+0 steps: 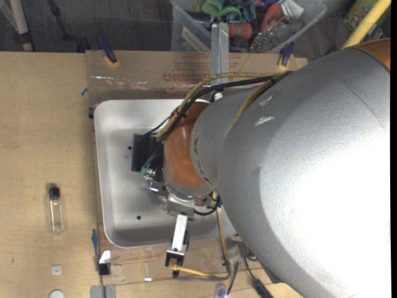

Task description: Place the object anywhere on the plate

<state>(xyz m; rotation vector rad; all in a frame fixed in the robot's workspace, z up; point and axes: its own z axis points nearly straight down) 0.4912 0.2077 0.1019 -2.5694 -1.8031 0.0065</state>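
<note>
One bin in sight, white, its wall showing at 9 o'clock of the arm. Arm covers most of it; gripper state, object and plate posn: cannot tell. Step looks like reach/pick inside bin. Next move needs confirmed grasp first. Bench bare wood w/ small vial at 8 o'clock; crate of oddments at 12.
</note>
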